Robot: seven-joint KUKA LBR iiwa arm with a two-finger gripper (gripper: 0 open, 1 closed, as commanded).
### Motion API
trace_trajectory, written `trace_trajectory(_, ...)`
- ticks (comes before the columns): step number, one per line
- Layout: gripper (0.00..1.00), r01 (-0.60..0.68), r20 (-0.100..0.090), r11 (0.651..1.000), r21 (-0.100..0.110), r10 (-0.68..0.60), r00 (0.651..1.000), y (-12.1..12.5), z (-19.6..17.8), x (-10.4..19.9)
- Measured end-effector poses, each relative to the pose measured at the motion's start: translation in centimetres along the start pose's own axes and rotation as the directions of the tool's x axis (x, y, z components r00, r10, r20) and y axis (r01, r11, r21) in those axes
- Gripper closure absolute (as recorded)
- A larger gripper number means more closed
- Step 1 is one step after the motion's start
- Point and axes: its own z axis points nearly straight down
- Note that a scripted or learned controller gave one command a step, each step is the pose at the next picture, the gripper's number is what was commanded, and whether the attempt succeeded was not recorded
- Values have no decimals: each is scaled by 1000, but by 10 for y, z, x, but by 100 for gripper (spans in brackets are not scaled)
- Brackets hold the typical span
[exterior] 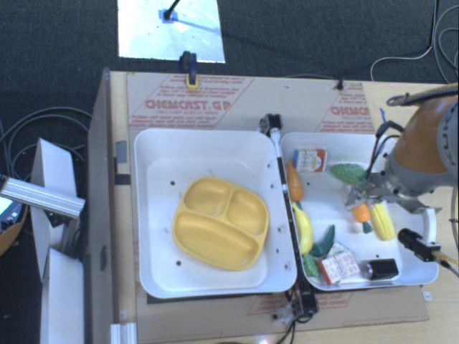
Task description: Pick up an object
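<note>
One small orange carrot [361,213] with green tip beneath gripper [363,194], grip state unclear.

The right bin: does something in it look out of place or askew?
Slightly. A carrot and a banana lean against the left wall of the right bin rather than lying flat. Nothing looks spilled or broken.

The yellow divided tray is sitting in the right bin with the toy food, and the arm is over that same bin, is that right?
Not quite. The camera view shows the yellow tray alone in the left bin. The toy food lies in the right bin, and the arm is indeed over that one.
</note>
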Motion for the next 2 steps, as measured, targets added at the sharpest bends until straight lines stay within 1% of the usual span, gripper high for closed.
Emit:
trace_trajectory(1,100,9,-1,1000,-3,-9,1000,54,-35,60)
trace_trajectory(2,100,10,-5,1000,-1,-11,1000,33,-92,146)
